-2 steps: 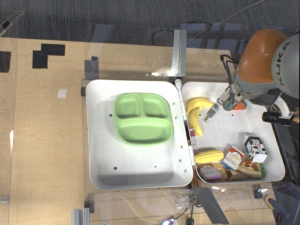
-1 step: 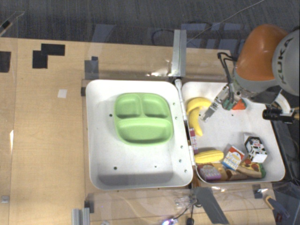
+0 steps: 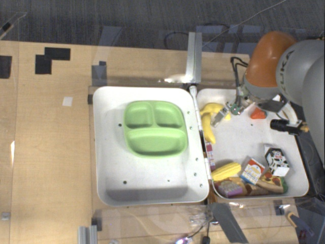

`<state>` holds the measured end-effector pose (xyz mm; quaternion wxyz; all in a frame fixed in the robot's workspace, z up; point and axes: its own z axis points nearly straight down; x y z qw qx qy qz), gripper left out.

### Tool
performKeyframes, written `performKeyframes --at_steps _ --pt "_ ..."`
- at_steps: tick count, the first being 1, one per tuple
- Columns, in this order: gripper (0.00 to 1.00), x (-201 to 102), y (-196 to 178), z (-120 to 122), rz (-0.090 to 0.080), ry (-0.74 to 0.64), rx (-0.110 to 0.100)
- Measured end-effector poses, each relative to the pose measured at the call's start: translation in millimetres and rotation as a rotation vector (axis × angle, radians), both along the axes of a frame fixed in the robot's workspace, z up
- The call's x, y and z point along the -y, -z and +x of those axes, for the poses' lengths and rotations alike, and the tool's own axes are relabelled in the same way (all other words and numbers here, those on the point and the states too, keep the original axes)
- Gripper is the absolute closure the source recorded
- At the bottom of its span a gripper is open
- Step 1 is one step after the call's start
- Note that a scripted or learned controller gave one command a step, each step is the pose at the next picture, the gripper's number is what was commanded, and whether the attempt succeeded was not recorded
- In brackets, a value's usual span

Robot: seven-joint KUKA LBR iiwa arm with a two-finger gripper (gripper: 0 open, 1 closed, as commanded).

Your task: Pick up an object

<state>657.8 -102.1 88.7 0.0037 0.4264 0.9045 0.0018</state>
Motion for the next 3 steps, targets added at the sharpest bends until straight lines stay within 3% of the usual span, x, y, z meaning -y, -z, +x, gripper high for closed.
performKeyframes --at_steps 1,2,3 --pt "0.00 -24 -96 -23 -0.001 -0.136 -0.002" --pt "0.00 16 -1 -11 0.000 0.023 -0.001" --pt "0.00 6 0 -4 0.004 0.448 0.001"
